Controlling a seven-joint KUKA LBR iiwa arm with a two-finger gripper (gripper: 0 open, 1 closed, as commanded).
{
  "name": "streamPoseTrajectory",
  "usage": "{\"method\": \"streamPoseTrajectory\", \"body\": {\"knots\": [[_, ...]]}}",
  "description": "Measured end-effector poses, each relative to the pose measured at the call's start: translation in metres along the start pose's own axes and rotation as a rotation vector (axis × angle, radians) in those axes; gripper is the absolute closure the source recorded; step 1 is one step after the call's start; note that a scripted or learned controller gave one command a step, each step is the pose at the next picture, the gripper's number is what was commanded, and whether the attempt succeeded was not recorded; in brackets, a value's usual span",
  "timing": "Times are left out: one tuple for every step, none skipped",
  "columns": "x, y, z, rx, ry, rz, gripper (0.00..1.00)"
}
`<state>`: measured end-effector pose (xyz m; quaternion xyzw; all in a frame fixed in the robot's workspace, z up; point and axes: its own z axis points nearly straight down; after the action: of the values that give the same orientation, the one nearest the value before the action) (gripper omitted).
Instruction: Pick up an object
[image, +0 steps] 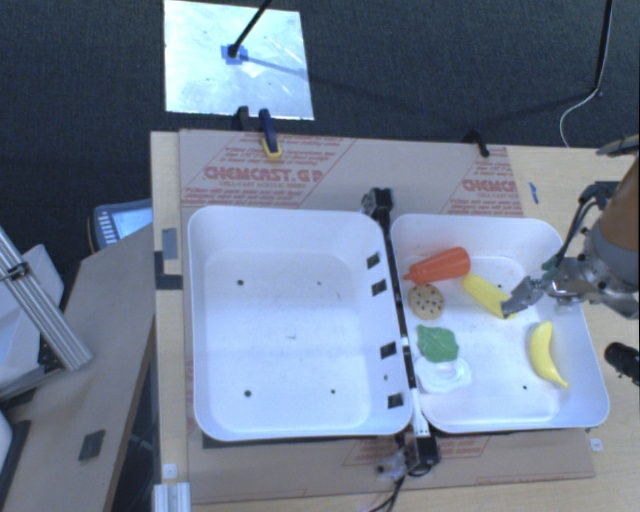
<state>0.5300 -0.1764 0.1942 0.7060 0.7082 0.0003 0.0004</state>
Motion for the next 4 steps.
{"method": "streamPoseTrajectory", "body": {"knots": [[0.005, 0.131, 0.012, -0.009, -0.002, -0.006, 0.0], [0.063, 0.109, 0.062, 0.003, 0.002, -0.005, 0.0], [0.059, 0.111, 0.048, -0.004, 0.0, -0.004, 1.0], [0.101, 0.056, -0.053, -0.007, 0.002, -0.005, 1.0]]}}
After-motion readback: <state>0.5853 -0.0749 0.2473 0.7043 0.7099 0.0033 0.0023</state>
